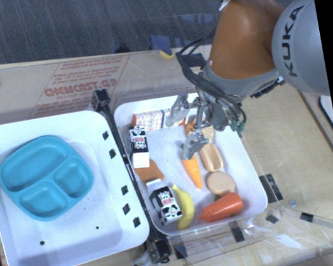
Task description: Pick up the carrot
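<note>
Carrot (pixel 193 173) lies near the middle of the right bin (pixel 249 165), its narrow end pointing toward the front wall and its thick end toward the tool (pixel 194 138). The tool hangs over the back half of this bin, just above the thick end of the carrot; whether it touches the carrot cannot be told, and whether it is open or closed also cannot be told, because the metal parts overlap. Just right of the carrot are a bread roll (pixel 211 157) and a round bun (pixel 220 183), and a red pepper (pixel 221 207) rests at the front wall. A banana (pixel 184 206) lies beside a small black and white carton (pixel 164 203). The left bin (pixel 22 256) holds a blue divided plate (pixel 44 176). Both bins stand on the tabletop (pixel 37 88).
</note>
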`<state>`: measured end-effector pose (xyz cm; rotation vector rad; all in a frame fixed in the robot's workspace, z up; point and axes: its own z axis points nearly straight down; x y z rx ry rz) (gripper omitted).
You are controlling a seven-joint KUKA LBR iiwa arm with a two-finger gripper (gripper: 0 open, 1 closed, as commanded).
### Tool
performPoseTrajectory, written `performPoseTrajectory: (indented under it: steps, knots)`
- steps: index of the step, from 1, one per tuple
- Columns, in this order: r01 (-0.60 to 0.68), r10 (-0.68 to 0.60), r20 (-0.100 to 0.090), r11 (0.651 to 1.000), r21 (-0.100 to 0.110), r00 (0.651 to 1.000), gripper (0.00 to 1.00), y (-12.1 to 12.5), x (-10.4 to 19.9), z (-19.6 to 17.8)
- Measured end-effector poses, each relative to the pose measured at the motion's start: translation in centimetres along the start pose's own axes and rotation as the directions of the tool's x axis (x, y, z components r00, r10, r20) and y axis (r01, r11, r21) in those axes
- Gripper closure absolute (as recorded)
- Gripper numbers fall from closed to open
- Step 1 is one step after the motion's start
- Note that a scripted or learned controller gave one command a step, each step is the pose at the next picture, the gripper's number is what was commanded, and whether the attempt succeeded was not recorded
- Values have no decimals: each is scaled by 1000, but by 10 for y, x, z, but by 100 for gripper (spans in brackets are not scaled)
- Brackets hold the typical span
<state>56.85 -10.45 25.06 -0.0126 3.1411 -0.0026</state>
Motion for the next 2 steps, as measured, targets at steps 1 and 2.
performPoseTrajectory:
  steps: [1,2]
  knots:
    - [-93,93,-14,996,-3,996,0,-26,28,133]
    - [-83,83,0,997,-2,997,100,-24,22,116]
